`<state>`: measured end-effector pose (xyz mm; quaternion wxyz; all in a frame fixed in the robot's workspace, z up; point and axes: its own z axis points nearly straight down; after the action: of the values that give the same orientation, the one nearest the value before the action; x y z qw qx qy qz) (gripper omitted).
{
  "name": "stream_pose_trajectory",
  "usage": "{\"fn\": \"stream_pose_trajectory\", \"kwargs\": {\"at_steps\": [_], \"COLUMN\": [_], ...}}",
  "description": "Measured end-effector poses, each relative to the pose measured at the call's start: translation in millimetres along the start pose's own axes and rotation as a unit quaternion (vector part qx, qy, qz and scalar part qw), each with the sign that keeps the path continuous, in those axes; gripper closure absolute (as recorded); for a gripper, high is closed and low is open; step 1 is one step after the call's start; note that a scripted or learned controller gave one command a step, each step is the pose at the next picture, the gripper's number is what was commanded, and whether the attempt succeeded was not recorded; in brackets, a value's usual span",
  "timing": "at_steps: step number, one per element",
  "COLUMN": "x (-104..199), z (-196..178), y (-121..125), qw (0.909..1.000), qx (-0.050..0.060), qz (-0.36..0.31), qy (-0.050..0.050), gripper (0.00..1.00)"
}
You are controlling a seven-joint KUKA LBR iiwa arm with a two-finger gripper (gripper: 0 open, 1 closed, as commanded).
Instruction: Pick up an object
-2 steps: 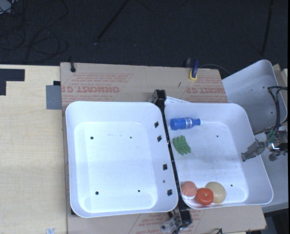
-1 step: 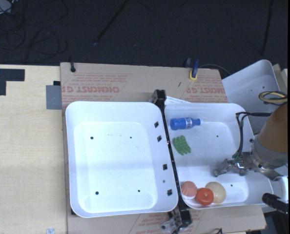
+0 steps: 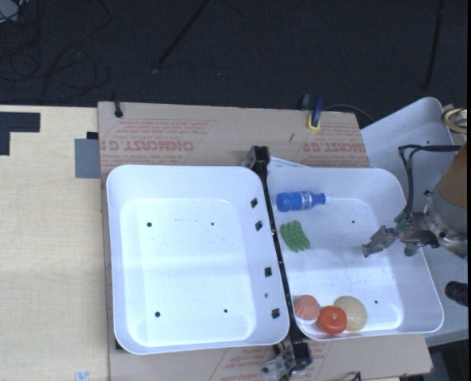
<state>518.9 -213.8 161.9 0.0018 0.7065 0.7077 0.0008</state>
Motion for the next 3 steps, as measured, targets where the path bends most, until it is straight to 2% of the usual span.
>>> {"fn": "stream_pose_trajectory", "kwargs": {"at_steps": [1,2,3], "x": [-1,0,1], "z": [-168,-136,-115], "y": [-43,-42,-43], "qw": [1.0,1.0,1.0], "qx": [-0.004,0.003,0.004], "qz": [0.001,0.001,0.001], "qy": [-0.002,0.001,0.001], "gripper": [0.0,0.0,0.0]}}
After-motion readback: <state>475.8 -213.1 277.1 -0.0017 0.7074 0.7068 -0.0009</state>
